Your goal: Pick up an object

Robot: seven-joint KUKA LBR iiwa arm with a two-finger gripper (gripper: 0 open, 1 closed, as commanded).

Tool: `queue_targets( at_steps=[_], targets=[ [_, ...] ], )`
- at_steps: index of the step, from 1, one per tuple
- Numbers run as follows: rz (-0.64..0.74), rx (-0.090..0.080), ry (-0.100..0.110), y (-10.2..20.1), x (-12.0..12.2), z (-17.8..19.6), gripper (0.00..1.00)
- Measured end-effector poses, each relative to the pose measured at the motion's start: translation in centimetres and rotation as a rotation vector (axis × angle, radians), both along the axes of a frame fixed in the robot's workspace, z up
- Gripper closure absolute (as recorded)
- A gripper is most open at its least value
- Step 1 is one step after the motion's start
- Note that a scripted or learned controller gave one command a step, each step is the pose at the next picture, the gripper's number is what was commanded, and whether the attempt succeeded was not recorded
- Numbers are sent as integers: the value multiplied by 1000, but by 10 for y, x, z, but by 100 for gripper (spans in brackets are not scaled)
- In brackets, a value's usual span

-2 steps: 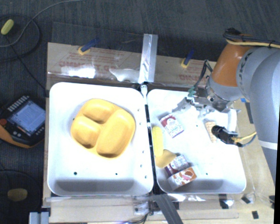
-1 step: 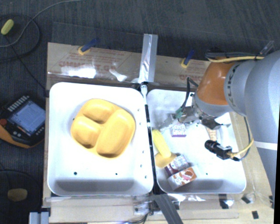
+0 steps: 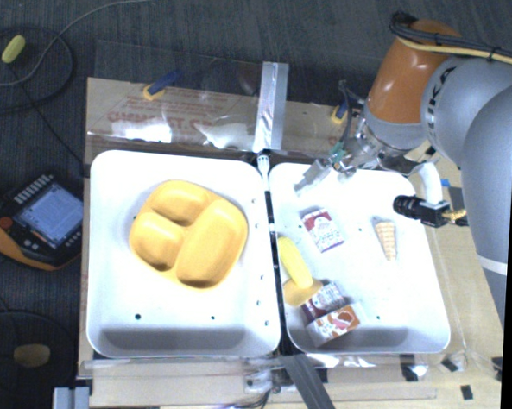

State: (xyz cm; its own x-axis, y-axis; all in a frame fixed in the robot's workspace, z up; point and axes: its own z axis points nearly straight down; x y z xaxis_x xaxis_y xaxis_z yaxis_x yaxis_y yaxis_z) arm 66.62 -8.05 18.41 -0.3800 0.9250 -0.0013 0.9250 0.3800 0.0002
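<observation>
Dark carpet surrounds the bench, where the right bin (image 3: 426,253) holds a small red-and-white packet (image 3: 322,228) near its middle. Above the bin's far edge, the gripper (image 3: 314,173) hangs spread and empty. That packet looks light, flat, probably slippery; pinch its long edges.

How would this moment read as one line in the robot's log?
task: pick up object | gripper: over right bin far edge, nothing seen held | left bin: yellow tray

No wording can be read: the red-and-white packet (image 3: 322,228) and the cardboard sheet (image 3: 171,115) carry print too blurred to make out.
</observation>
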Motion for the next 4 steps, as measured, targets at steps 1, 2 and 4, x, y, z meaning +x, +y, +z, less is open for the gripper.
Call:
queue_targets(
  at_steps=[1, 2, 4],
  targets=[
    [-87, 2, 1, 1, 2, -1, 0],
    [-185, 1, 1, -33, -22, -91, 0],
    [-121, 0, 0, 25, -19, 12, 100]
  ],
)
